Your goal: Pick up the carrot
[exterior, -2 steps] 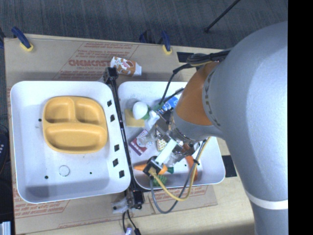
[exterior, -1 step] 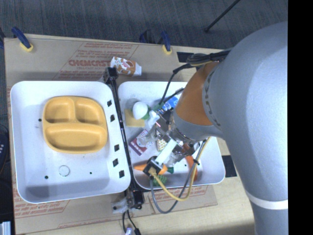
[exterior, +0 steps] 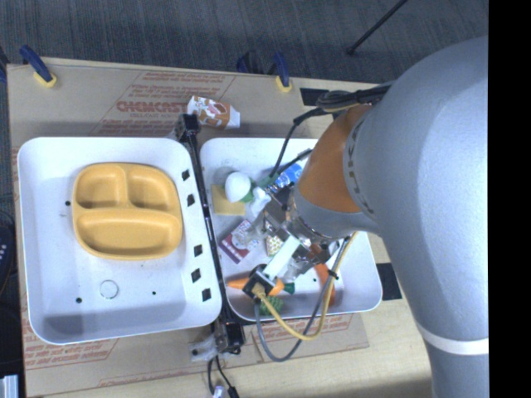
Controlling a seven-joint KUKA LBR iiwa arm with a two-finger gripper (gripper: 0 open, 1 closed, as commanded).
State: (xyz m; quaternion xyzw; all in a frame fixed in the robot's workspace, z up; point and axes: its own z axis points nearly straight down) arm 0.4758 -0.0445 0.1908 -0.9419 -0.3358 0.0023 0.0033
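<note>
**Item:** carrot (exterior: pixel 236 284). Orange, smooth and tapered, seemingly with a green leafy end. It is laid along the near wall of the right bin (exterior: pixel 365 293) and is partly hidden under the robot's wrist parts.

**Gripper** (exterior: pixel 290 251): lowered over the near part of the same bin, close above or beside the carrot. Whether it is apart or closed cannot be told, so no grasp is recorded.

**Step in hand (judged):** the approach and descent onto the carrot.

**Next move (judged):** the grip is to be set across the carrot's narrow body, clear of the bin wall, before anything is closed or lifted.

**Also listed, right bin:**
- a white rounded ball (exterior: pixel 237 186) resting on a yellow block (exterior: pixel 221 204)
- a glossy printed packet (exterior: pixel 241 240)

**Left bin** (exterior: pixel 33 222): a yellow moulded tray (exterior: pixel 129 210), matte, divided into three compartments.
</note>
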